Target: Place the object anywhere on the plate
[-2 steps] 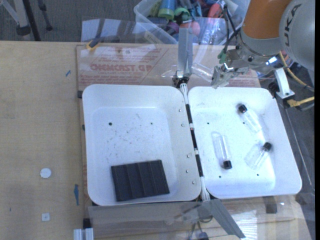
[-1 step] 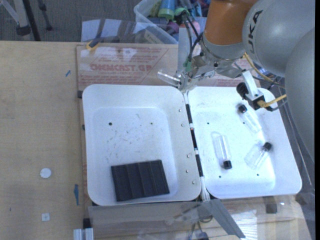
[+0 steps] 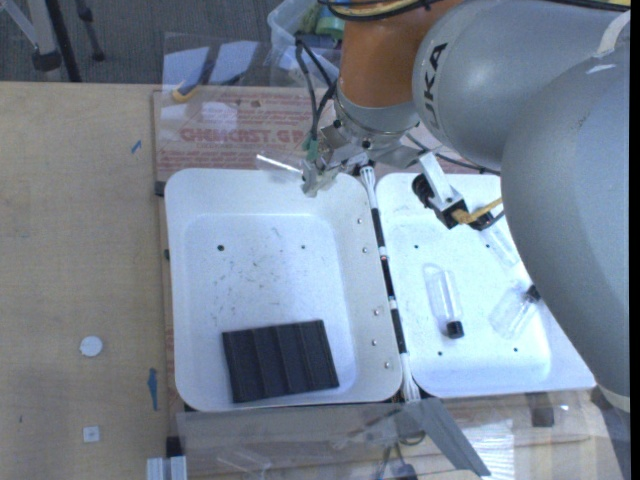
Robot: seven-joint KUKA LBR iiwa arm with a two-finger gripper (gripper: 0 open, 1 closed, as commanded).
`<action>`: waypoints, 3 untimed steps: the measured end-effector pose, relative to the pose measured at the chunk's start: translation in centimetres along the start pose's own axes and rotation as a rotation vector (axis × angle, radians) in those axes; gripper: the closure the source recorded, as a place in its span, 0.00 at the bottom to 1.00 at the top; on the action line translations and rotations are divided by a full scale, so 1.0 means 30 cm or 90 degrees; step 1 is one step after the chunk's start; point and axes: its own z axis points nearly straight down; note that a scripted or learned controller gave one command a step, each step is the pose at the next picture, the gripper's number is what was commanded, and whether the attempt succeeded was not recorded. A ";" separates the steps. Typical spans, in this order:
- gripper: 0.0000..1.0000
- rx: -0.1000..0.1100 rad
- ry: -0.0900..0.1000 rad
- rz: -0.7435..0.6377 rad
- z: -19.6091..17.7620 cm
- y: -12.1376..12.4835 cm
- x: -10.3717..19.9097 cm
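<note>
Plate [image 3: 280, 360] is the black ribbed slab lying flat in the near part of the left bin [image 3: 190, 268]. Well beyond the plate's far edge, a thin pale sliver [image 3: 274, 162] sticks out just left of the gripper [image 3: 314, 178]. It is probably the object, but it is too small to say whether it is held, and I cannot tell whether the gripper is open or closed. Right of the plate, in the right bin [image 3: 480, 368], lie a capped vial [image 3: 445, 306] and, further right, a second vial [image 3: 512, 310], both well apart from the plate.

If the sliver is carried, the step in hand is the transfer. Bring the gripper back over the plate's middle, not its edge, and descend close to the ribs. Release low, so that a light piece cannot bounce or slide off.
</note>
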 end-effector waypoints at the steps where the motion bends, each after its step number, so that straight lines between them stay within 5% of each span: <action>1: 1.00 -0.001 0.000 -0.334 0.084 0.040 0.085; 2: 1.00 -0.004 -0.003 -0.543 0.019 0.075 0.317; 3: 1.00 -0.001 -0.001 -0.607 0.031 -0.159 0.471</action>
